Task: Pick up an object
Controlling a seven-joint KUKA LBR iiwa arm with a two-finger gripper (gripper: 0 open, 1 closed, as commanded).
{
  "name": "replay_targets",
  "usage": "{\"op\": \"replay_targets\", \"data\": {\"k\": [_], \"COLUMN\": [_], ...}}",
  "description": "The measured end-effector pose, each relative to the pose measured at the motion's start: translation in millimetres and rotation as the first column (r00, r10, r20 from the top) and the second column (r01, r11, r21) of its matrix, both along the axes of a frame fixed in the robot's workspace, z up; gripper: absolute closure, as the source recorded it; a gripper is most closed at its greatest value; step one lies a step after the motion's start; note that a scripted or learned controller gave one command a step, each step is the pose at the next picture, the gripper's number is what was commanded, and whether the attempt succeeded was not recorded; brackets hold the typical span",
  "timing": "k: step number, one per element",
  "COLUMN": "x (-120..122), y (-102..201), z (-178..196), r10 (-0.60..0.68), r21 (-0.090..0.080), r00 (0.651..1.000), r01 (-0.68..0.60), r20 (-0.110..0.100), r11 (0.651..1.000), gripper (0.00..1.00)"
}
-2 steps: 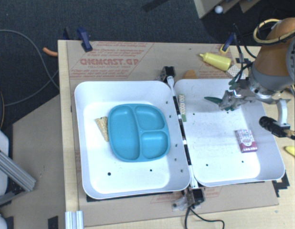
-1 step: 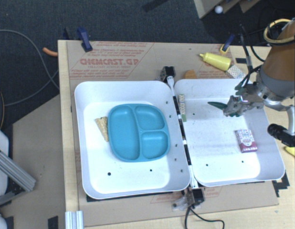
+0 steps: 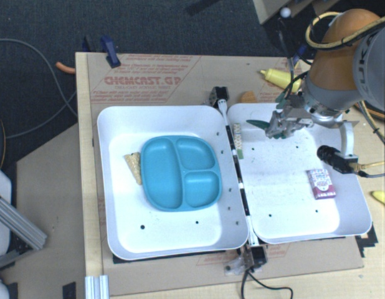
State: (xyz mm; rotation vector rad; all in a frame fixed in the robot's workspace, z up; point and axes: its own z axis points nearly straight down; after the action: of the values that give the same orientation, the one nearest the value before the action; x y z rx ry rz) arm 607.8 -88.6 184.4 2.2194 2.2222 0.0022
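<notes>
Hovering low over the far corner of the right bin (image 3: pixel 286 220), the pincer (image 3: pixel 280 129) sits close to the wall that this bin shares with its neighbour. Whether it is open or closed I cannot tell from this slant. A small dark green object (image 3: pixel 260 123) lies just beside it, toward the shared wall, and looks like the nearest thing to take. I cannot tell whether the two are touching. A purple packet (image 3: pixel 321 183) lies well apart from both, nearer the bin's outer wall.

To do the pick well, I judge that the arm should centre over the green object before descending. It should come straight down and close only once the object is squarely between the two sides. The wall is near, so a skewed approach could nudge the piece against it or clip the rim. A narrow pale strip (image 3: pixel 237 141) lying along that wall could also get in the way.

The bin floor is smooth white with a few dark specks, so light things may slide when pushed. The left bin (image 3: pixel 180 232) holds a blue divided plate (image 3: pixel 180 170) with a tan piece (image 3: pixel 134 164) at its edge. Both bins rest on a pale bench (image 3: pixel 149 83) with red print. A yellow item (image 3: pixel 275 76) and a blue clip (image 3: pixel 109 50) lie outside them, and beyond is dark carpet (image 3: pixel 43 11).
</notes>
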Motion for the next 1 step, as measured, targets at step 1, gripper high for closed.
{"op": "replay_targets", "data": {"k": [1], "x": [-10.9], "y": [53.9], "z": [0.0], "r10": [0.0], "r21": [0.001], "r00": [1.0], "r01": [0.0], "r20": [-0.004], "r11": [1.0], "gripper": [1.0]}}
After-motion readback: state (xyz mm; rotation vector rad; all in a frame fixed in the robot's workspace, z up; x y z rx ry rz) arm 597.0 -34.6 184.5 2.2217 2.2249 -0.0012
